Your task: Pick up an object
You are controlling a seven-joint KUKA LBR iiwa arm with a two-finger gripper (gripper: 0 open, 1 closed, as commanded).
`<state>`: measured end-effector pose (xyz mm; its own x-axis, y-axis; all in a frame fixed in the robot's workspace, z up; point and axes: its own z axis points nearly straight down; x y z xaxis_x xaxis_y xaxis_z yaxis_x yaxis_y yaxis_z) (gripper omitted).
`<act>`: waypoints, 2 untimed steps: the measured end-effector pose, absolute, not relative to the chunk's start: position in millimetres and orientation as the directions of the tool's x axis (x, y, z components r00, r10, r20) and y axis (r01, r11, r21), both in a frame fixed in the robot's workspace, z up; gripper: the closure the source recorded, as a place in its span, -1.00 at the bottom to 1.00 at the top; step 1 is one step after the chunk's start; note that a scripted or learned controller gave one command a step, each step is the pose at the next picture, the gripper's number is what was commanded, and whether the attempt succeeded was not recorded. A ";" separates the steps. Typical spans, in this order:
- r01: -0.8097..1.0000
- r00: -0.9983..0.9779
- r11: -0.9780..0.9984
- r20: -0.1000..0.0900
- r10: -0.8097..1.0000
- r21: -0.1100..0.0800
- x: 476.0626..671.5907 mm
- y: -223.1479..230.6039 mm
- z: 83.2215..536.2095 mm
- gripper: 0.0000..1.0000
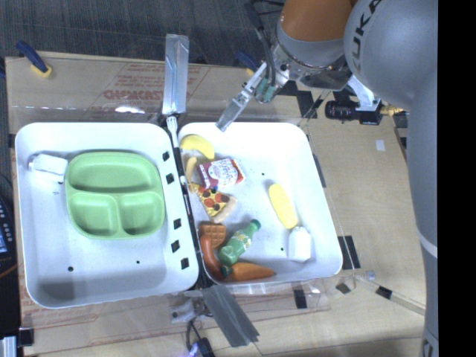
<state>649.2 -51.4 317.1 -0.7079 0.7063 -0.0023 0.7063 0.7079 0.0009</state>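
Note:
The right bin (320, 199) holds several toy items. A yellow banana (197, 146) lies at its far left corner, beside a red and white packet (221, 173) and a pizza slice (214, 201). A yellow oblong piece (282, 204) and a small white bottle (299, 244) lie toward the right wall. A green bottle (238, 245), a brown waffle (211, 236) and an orange carrot (249, 272) crowd the near left corner. My gripper (223, 123) hangs above the bin's far rim, slanted down to the left, just right of the banana, with nothing seen in it.
The left bin (44, 274) carries a green divided plate (115, 193) and a small white object (48, 163) at its far left. A grey divider bar (176, 73) rises between the bins. The arm (387, 43) fills the upper right.

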 end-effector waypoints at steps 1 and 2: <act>0.706 -0.708 0.708 -0.002 0.706 0.001 649.2 -51.4 317.1 -1.00; 0.560 -0.829 0.829 -0.005 0.560 0.000 612.2 -140.3 378.6 -1.00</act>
<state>612.2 -140.3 378.6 -0.8288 0.5596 -0.0055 0.5596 0.8288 -0.0001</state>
